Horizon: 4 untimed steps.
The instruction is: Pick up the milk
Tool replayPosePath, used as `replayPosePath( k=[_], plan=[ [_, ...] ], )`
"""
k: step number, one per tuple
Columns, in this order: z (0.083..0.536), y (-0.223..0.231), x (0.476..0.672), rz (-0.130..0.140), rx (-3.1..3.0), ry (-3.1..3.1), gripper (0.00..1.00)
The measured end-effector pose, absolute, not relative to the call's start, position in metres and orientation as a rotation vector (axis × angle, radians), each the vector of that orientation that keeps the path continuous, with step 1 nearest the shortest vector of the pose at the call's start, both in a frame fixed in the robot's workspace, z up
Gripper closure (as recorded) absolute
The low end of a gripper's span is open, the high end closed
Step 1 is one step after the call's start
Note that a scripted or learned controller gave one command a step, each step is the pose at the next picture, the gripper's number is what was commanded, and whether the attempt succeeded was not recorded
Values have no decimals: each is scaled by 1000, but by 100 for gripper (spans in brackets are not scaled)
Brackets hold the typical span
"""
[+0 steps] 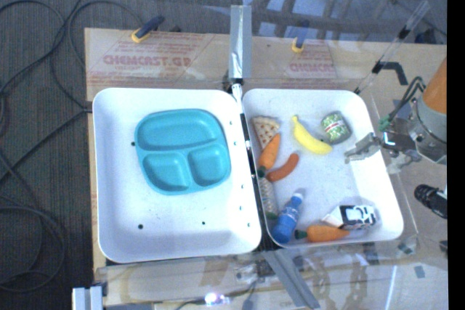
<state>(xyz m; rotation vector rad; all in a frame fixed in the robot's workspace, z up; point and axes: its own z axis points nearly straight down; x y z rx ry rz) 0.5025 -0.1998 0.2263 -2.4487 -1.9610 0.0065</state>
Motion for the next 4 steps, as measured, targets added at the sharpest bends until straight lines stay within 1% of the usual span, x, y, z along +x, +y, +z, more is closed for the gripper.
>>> replayPosePath(
  k=[1, 2, 3, 4],
  plan=[
    [94, -198, 484, 3, -2450, -1957, 0],
    [89, -206, 488, -15, -2336, -2076, 0],
    [88, -210, 488, -15, -2129, -2293, 0],
    [96, -212, 491, -13, -2138, -2302, 100]
  ],
)
